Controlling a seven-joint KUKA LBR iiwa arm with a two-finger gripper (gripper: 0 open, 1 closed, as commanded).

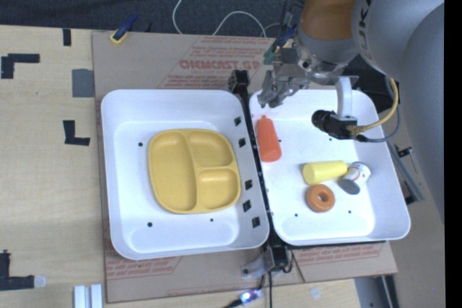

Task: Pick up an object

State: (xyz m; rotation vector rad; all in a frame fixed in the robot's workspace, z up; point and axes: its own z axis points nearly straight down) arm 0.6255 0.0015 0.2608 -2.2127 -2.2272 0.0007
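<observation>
Seen from above, the grey arm (404, 32) reaches in from the right, its gripper (273, 96) hanging over the far left corner of the right bin (375, 223); whether the jaws are open or closed cannot be told. Just near of it an orange carrot-shaped toy (268, 138) lies along the bin's left wall. Nearer and to the right sit a yellow bottle (326, 171) and an orange ring (320, 198), close together. The left bin (123, 227) holds a yellow divided plate (193, 170).

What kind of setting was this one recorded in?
Probably a robotics lab bench: two white bins on marked cardboard, toy items like a yellow divided plate and orange doughnut, cables trailing behind.
</observation>
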